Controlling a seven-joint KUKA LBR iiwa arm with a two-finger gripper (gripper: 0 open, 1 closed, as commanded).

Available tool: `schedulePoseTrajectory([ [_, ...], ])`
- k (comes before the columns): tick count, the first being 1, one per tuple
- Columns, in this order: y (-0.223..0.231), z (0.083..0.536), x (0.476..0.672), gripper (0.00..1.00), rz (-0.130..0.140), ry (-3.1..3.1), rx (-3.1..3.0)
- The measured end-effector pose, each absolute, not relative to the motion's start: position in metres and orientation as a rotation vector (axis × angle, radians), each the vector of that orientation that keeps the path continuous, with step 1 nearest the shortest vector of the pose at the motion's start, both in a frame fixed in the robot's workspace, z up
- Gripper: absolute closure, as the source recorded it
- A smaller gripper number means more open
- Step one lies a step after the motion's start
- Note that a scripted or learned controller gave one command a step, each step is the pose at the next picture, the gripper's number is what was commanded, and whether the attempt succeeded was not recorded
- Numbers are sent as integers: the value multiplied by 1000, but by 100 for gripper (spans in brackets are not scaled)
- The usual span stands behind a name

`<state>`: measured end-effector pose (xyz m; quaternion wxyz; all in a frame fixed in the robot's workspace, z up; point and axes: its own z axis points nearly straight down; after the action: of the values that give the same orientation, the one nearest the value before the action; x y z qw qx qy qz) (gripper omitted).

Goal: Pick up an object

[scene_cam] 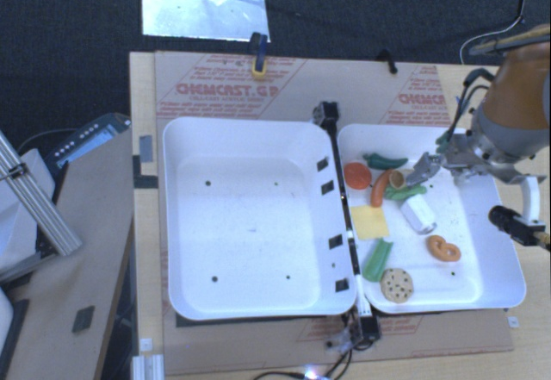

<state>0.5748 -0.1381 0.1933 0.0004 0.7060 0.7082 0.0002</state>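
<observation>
Two bins on your bench; the left bin (250, 214) holds nothing you'd grab. All the items sit in the right bin (495, 270): tomato (357, 175), carrot (380, 188), green pepper (384, 161), cheese slice (369, 221), white bottle (420, 214), pretzel (443, 248), cookie (396, 284), green pod (377, 258). Your gripper (422, 170) sits low over the bin's far side, just beside the carrot and a green piece (405, 192). Can't tell its state from here, and nothing is visibly gripped.

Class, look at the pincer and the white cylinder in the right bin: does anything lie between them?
Yes. A green pod lies between the pincer and the white cylinder, just above the cylinder in the right bin.
</observation>
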Motion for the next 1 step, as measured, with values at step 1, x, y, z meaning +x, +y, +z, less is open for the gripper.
schedulePoseTrajectory([
  [1, -87, 118, 631, 0, 6, 2228, 2208],
])
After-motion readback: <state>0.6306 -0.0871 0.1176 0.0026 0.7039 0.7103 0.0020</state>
